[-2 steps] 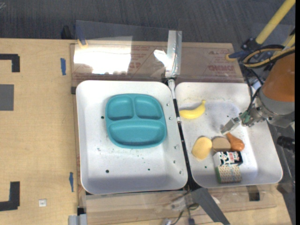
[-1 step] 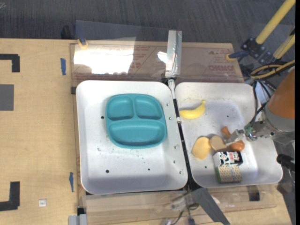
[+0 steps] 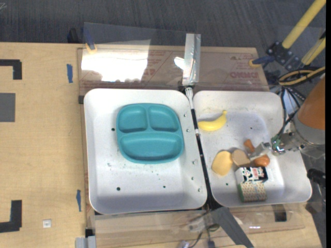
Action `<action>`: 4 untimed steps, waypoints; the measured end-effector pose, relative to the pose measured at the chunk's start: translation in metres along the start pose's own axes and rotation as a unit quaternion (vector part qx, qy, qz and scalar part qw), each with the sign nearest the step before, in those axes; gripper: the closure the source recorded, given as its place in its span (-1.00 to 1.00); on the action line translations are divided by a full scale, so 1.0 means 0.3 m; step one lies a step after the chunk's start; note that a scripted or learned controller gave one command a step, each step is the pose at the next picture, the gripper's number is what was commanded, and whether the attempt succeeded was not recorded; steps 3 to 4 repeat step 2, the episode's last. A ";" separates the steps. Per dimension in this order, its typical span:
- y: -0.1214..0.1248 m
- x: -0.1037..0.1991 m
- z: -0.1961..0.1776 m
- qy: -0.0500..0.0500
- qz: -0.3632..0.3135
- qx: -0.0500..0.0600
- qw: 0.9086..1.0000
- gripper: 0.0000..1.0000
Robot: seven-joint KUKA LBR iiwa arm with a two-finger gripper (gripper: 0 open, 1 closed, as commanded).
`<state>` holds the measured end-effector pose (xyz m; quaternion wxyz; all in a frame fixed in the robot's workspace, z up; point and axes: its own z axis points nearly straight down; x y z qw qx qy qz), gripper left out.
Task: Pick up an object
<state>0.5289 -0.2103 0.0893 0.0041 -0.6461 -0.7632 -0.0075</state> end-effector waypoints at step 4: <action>0.034 0.086 -0.383 -0.010 0.025 -0.003 1.000 1.00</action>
